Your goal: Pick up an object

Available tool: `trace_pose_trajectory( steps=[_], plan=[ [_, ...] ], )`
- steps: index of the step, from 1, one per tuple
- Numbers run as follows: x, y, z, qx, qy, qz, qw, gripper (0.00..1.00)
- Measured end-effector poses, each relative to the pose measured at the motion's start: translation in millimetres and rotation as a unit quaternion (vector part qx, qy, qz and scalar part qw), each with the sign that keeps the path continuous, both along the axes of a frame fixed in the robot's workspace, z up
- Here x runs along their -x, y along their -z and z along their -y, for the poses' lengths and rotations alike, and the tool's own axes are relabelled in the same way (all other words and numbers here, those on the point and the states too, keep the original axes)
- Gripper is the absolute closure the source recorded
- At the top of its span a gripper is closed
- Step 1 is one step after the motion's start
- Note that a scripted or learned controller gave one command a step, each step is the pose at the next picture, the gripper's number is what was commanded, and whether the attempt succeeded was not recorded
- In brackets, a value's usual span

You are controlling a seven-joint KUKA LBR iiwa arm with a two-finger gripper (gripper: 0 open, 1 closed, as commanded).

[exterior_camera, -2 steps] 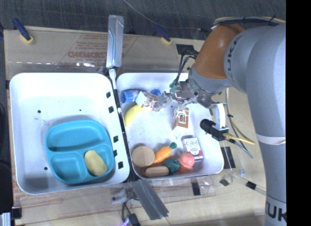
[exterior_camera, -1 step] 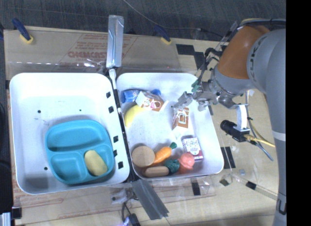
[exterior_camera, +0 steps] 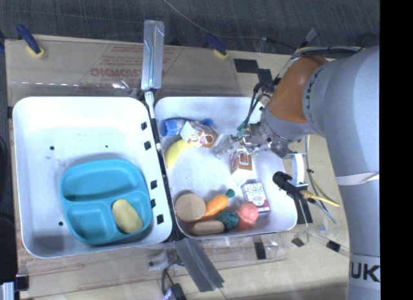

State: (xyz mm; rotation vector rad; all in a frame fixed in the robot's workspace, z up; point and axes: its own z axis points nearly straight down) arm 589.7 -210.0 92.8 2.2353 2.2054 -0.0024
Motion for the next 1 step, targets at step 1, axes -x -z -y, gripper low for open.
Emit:
trace_pose_trajectory(
  steps=[1],
  plan=[
    [36.2,2.8,-14.8,-0.002,0.112,-0.003,0.9937,0.0]
  ],
)
